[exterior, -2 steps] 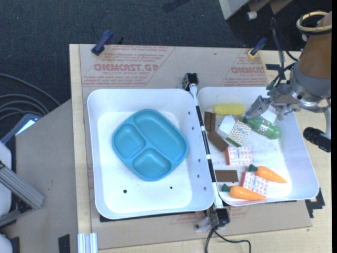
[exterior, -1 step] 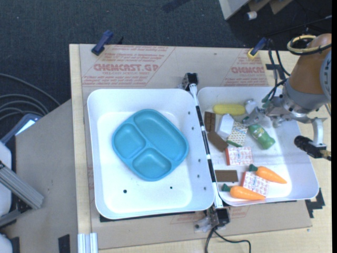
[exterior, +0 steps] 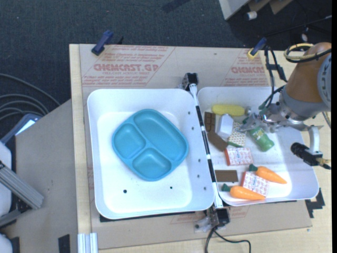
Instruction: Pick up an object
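Cardboard-topped bench bears two bins; gripper sits over right bin, just beside green bottle, finger state indeterminable.

My arm is grey with an orange band. Both bins are white. The left one carries a sky-blue divided plate. At its three o'clock lie a yellow corn cob, a green bottle, two orange carrots and red-and-white speckled packets.
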Controlling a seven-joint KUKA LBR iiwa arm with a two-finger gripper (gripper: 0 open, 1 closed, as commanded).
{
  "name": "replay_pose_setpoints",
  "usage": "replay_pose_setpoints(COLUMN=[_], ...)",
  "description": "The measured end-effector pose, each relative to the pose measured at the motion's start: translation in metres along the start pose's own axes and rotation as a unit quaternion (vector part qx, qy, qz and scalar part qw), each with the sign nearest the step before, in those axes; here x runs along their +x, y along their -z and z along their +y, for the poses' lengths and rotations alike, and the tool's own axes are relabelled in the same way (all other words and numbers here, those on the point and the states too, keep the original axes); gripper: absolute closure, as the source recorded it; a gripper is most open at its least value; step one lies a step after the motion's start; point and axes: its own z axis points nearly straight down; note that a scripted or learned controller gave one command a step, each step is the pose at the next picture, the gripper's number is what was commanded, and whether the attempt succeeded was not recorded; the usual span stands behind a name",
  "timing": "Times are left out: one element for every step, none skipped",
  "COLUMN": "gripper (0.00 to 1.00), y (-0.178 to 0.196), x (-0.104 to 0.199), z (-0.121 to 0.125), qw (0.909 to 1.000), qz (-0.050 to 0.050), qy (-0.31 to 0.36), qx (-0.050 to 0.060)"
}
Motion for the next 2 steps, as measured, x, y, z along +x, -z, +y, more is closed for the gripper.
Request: replay_pose_setpoints(gripper=[0.0, 0.0], y=[0.0, 0.0], x=[0.006, 0.052], z=[-0.019, 0.043], qw=[1.0, 1.0], qz=[0.0, 0.001], qy=[0.0, 0.001], qx=[0.0, 0.0])
